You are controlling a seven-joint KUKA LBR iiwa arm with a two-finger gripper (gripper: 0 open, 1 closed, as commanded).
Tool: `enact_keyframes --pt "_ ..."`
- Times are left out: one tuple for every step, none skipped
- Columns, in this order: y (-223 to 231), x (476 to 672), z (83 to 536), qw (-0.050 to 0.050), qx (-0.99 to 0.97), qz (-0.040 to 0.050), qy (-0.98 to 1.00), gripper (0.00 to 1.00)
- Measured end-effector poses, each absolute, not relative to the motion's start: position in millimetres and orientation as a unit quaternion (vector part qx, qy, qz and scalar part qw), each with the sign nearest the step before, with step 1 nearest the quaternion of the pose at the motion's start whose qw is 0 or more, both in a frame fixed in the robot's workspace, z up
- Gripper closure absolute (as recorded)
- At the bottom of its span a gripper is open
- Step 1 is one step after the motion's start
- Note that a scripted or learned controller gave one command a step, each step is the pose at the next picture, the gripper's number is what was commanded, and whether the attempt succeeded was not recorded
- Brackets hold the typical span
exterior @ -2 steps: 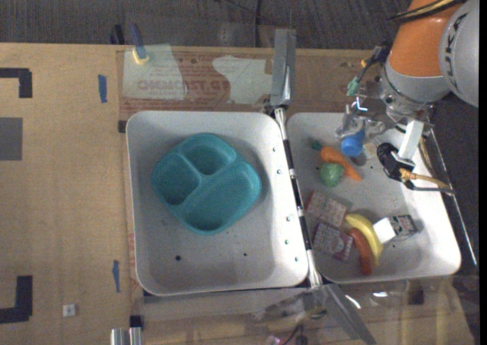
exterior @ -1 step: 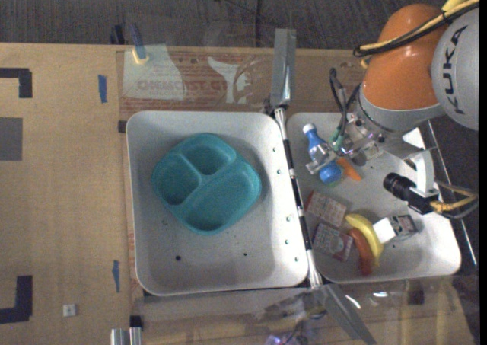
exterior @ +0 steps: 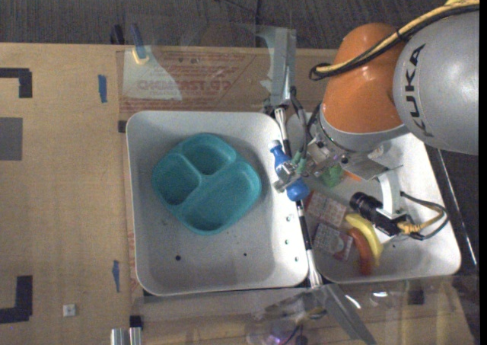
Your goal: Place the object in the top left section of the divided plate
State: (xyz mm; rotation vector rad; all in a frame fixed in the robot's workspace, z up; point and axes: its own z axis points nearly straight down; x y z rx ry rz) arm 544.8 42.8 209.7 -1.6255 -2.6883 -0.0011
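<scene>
KUKA arm fills upper right of frame, grey, with an orange band above the wrist. "KUKA" in black letters runs sideways on the grey shell.

Far left: tan bench with black corner marks and short strips of blue tape. Top centre: clear sheet on the bench, with faint reddish print that looks reversed and is not readable.

Left bin, white, centre-left of frame. Teal divided plate lies flat in its upper half, turned at an angle, three sections, well apart from the bin's lower wall.

Gripper sits over the divider between the two bins, just right of the plate and not touching it. Open or closed: cannot tell. Two blue pieces show right at the gripper, one above the other; loose object or robot part, cannot tell. Small green piece just to their right, under the wrist.

Right bin, lower right, partly under the arm. It holds a printed packet with red markings, text too small to read, and a banana just right of it with a red piece at its lower end. Which of these is the task's object cannot be told.
</scene>
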Motion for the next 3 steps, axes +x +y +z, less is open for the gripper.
enact_keyframes --pt "111.3 479.0 190.0 0.000 -0.358 -0.0004 -0.934 1.00" --pt "93.3 479.2 116.8 0.000 -0.330 -0.0005 -0.944 1.00" --pt "223.9 478.8 166.8 -0.001 -0.272 -0.0013 -0.962 1.00"
